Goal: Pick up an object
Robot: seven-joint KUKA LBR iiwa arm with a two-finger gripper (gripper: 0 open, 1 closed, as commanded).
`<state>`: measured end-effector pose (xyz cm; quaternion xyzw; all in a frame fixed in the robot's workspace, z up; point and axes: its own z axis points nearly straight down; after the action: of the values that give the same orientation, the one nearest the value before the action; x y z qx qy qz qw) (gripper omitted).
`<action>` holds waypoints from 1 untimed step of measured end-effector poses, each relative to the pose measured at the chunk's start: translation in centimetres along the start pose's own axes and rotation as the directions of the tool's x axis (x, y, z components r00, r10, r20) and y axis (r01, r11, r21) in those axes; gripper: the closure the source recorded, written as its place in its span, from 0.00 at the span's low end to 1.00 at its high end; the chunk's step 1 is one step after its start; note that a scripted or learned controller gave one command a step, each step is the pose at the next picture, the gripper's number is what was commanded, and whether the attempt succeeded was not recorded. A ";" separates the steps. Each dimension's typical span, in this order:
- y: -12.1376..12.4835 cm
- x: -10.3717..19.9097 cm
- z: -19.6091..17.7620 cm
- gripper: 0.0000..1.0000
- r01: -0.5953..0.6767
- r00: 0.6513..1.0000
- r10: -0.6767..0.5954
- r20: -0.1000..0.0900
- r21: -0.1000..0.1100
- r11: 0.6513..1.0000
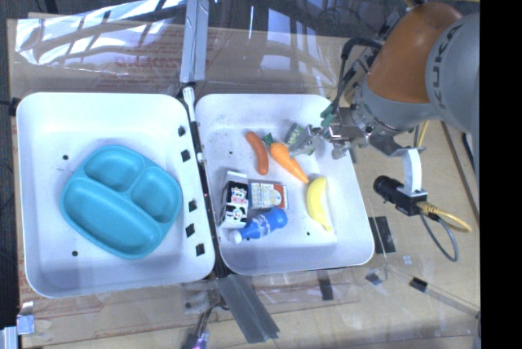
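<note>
The right bin (342, 245) holds a red sausage (258, 152), an orange carrot (288, 161), a yellow banana (317, 202), a small carton with a cow picture (236, 203), a flat orange-and-white packet (267, 196) and a blue bottle (264, 224). My gripper (303, 139) hangs low at the bin's upper right, just right of the carrot's green top. Nothing shows between its fingers. The arm reaches in from the right behind it.
The left bin (33, 176) carries a blue sectioned plate (122, 199). A clear plastic sheet (245, 46) lies behind both bins. Loose tape pieces and small parts lie on the bench at the lower right (383, 235).
</note>
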<state>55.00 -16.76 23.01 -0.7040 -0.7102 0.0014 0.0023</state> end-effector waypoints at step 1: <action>4.3 -1.8 11.2 0.00 0.049 0.999 -0.049 0.001 0.002 0.999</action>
<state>59.21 -18.55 11.80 -0.6864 -0.7272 0.0022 0.0027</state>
